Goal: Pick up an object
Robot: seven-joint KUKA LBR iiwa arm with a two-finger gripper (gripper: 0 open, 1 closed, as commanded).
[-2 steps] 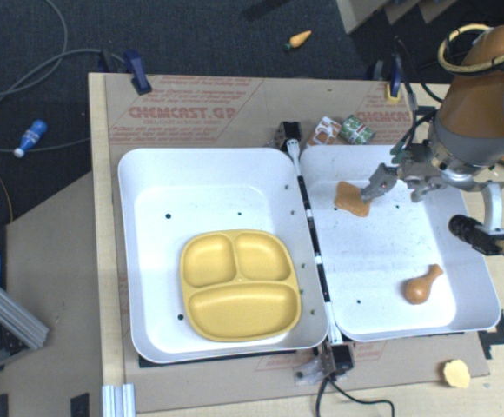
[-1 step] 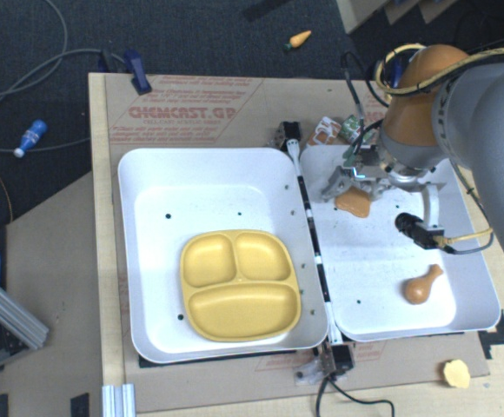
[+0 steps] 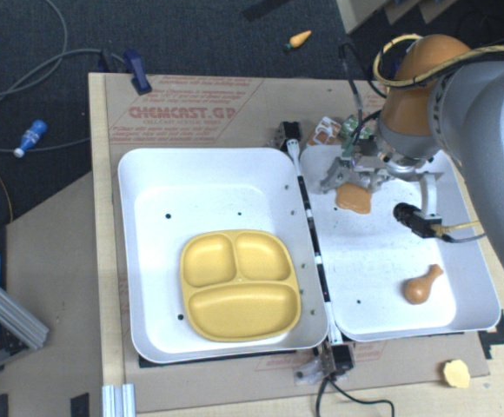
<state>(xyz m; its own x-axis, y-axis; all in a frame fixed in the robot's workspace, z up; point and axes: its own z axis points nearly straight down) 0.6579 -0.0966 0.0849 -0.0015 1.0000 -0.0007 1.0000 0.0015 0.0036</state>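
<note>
Nearest, on the counter (image 3: 391, 376) just outside the right bin (image 3: 374, 268), a small yellow lump (image 3: 454, 373); inside that bin, toward its front right corner, a brown drumstick-shaped piece (image 3: 421, 285). Farther back in the same bin, an orange-brown chunk (image 3: 354, 200) directly below the gripper (image 3: 354, 181) (touching or just beside, hard to say); cannot tell whether open or closed. In the left bin (image 3: 148, 189), a yellow divided plate (image 3: 239, 285).
</note>
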